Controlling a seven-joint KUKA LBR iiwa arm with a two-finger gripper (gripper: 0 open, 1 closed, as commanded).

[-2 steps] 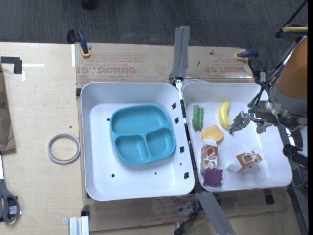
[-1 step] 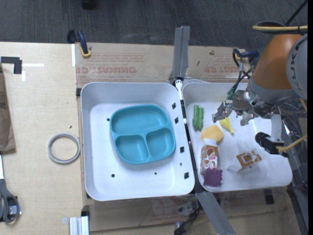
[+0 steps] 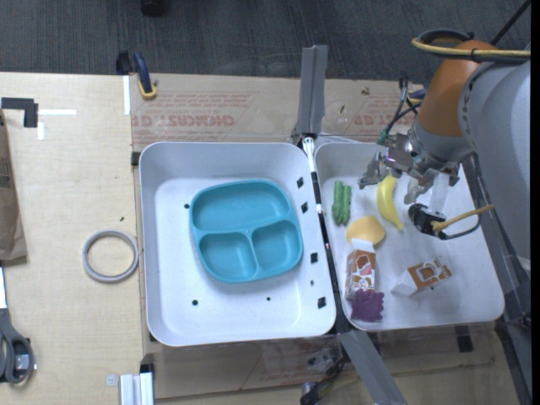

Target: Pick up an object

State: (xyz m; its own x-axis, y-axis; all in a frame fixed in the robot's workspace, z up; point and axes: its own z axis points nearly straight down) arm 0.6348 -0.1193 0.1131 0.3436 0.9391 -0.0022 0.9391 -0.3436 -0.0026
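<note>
The right bin (image 3: 462, 241) holds a yellow banana (image 3: 388, 204), a green vegetable (image 3: 341, 201), a yellow-orange piece (image 3: 366, 229), a brown and white carton (image 3: 361, 269), purple grapes (image 3: 367, 305) and a small carton (image 3: 428, 275). My gripper (image 3: 391, 185) hangs over the far part of this bin, open. One finger (image 3: 370, 179) stands left of the banana's upper end and the other to its right. Nothing is lifted; the banana lies on the bin floor.
The left bin (image 3: 153, 226) bears a blue divided plate (image 3: 245, 230). A grey tape ring (image 3: 110, 254) and scissors (image 3: 13, 357) lie on the bench at left. A black and yellow cable (image 3: 440, 220) dangles from the wrist over the right bin.
</note>
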